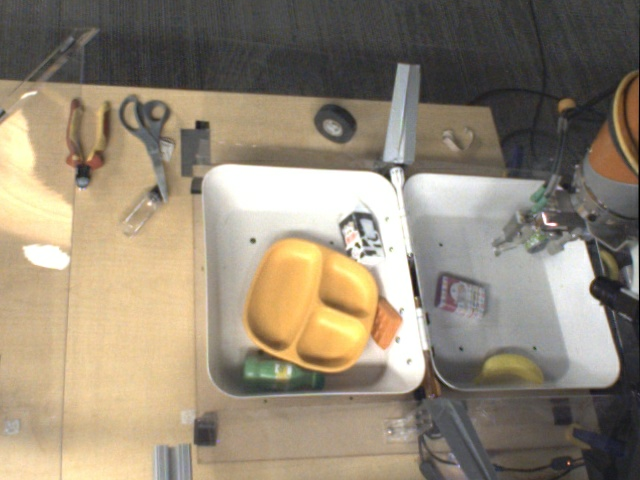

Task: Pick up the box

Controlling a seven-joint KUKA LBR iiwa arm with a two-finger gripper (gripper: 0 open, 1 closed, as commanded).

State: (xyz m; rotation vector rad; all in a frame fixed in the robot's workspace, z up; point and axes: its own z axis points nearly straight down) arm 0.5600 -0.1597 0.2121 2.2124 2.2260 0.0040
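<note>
A small purple-and-white box (461,295) lies flat in the right bin (590,313), near its left wall. My gripper (520,240) hangs over the upper right part of that bin, up and to the right of the box and apart from it. Its fingers look spread open with nothing between them. The grey arm with its orange band (612,158) reaches in from the right edge.
A yellow banana (512,369) lies at the right bin's front wall. The left bin (225,268) holds a yellow divided plate (310,303), a green can (282,373), an orange packet (386,323) and a black-and-white packet (360,235). Scissors (150,143), pliers (85,138) and a tape roll (335,122) lie on the bench.
</note>
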